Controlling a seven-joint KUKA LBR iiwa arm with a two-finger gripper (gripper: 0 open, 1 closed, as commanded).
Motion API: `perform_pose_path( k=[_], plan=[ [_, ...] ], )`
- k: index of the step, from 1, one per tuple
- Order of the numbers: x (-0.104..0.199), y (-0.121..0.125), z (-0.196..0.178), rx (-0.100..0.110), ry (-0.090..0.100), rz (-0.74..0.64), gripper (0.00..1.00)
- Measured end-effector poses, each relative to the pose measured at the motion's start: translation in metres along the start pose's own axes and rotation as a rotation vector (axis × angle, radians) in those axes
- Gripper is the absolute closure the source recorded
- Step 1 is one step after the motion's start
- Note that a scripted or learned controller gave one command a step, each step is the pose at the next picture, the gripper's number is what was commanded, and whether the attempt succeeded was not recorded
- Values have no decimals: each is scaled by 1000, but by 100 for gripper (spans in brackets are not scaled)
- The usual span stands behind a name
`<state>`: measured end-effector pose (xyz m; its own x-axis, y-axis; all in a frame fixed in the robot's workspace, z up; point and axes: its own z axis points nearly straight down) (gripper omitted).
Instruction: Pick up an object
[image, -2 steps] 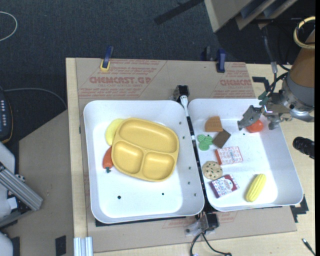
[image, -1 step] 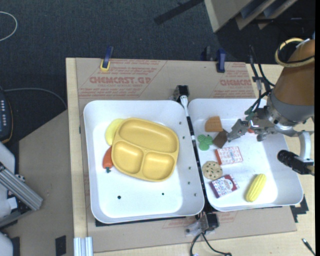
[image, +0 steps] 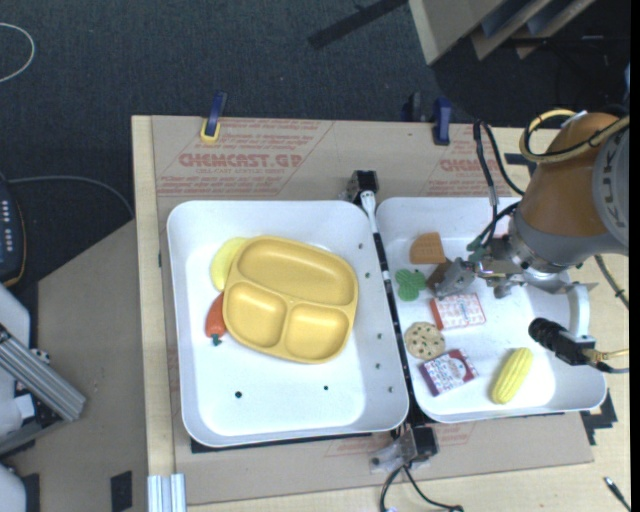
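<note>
The gripper (image: 452, 281) hangs low over the right bin (image: 590, 400), reaching in from the right. Its dark fingers point leftward into the cluster of small items, but they merge with the clutter beneath, so I cannot tell whether they are spread or closed, and nothing is visibly caught between them.

The nearest candidate is the red-and-white card (image: 459, 312), lying flat just below the gripper, almost under the tips; it is roughly square, so it offers no strong long axis. Just to the left of the gripper sits the green toy (image: 409, 284), and just above it the brown block (image: 428, 248). Further below lie the chocolate-chip cookie (image: 425, 341) and the red packet (image: 446, 372). The corn cob (image: 511, 375) rests well below and to the right, its long axis tilted from lower left to upper right.

Away to the left, in the left bin (image: 190, 300), are the yellow divided tray (image: 288, 298), something yellow (image: 224, 262) tucked beneath its far corner, and the red pepper (image: 215, 319), all well apart from the gripper.

The card seems the likeliest target, needing mainly a short descent; being flat, it may slip the fingers.
</note>
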<state>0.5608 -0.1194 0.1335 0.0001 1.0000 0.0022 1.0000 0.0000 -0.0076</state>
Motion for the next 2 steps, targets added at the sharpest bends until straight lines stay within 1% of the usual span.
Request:
perform_pose_path(
  k=[1,2],
  plan=[
    [1,-1,52,-1,0,0,0],
    [0,1,38,-8,-2,2,100]
  ],
)
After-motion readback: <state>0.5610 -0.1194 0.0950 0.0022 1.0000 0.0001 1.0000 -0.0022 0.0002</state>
